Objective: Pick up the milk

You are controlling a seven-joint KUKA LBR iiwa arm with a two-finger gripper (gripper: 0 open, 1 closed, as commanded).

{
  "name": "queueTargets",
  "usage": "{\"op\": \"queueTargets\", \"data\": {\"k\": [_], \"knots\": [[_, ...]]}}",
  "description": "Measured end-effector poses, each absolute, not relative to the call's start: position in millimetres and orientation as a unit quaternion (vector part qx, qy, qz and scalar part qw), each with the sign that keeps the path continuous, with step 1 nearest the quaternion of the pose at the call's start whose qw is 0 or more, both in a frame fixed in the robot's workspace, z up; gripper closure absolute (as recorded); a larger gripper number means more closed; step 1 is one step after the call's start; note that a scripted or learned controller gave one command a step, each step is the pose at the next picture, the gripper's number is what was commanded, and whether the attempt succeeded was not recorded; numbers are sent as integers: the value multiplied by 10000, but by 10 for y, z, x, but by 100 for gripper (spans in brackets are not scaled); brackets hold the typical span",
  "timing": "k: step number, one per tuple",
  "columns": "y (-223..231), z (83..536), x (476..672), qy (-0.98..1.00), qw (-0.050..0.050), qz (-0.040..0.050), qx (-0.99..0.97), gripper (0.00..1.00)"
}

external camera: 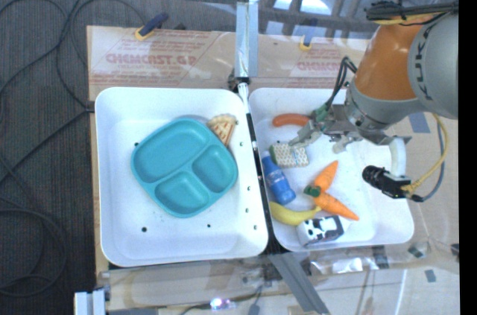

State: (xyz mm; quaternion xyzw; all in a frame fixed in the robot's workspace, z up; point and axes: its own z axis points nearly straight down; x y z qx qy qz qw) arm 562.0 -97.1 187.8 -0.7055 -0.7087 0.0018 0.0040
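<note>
The milk is a small carton with black and white cow patches. It lies on its side near the front edge of the right bin, just right of a banana. My gripper hangs over the back middle of that bin, well behind the milk and apart from it. Its two fingers are spread open and hold nothing. One fingertip points toward a pale waffle piece.
The right bin also holds a sausage, a blue bottle, a banana and two carrots. In the left bin lie a teal divided plate and a pizza slice. A black cable plug hangs at the right.
</note>
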Motion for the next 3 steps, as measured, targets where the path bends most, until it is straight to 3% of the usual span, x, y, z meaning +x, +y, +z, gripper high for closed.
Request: {"op": "queueTargets", "data": {"k": [1,2,3], "knots": [[-906,1789,5965,-6485,39,24,-7612,0],[-1115,971,5458,-5857,-22,-39,-8105,0],[-1417,1690,6012,-6018,17,37,-7987,0]]}}
